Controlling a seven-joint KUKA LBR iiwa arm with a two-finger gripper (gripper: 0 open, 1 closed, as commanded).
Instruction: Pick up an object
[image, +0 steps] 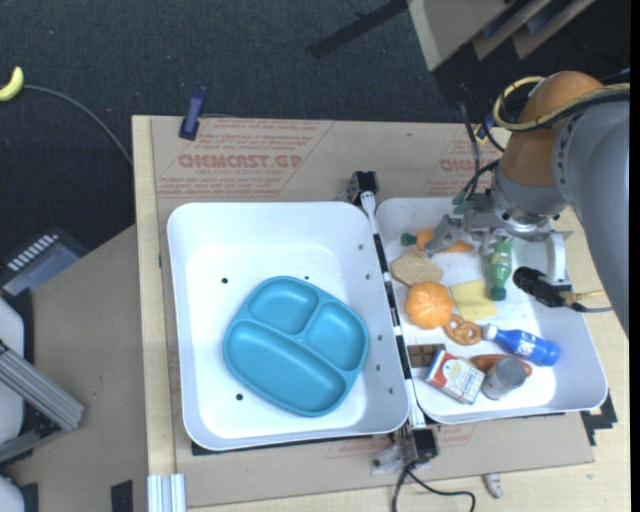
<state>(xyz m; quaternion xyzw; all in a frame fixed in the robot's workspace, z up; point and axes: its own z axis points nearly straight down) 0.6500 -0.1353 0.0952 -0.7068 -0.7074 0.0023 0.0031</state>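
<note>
Nearest the camera, along the front of my right bin (575, 392), sit a small red and white carton (455, 377) and a grey can (507, 378), with a dark chocolate-like bar (424, 355) just beside the carton and a brown piece (489, 361) tucked behind the can. A little farther in lie a pretzel (463, 330) and a blue and white bottle (523, 344) on its side. Beyond them an orange (431, 305) rests beside a pale yellow block (472, 298), and farther still a tan cookie-shaped piece (415, 268) lies near the bin's left wall. The left bin (190, 240) holds a blue divided plate (294, 344), lying flat with its three compartments bare. At the far end of the right bin, my gripper (497, 243) hangs low over a green bottle (497, 270) that stands upright just under my wrist; a small orange piece (428, 238) and a tiny green bit (408, 239) lie beside it. From this angle I cannot tell whether my jaws are apart or together, nor whether they touch the bottle.
</note>
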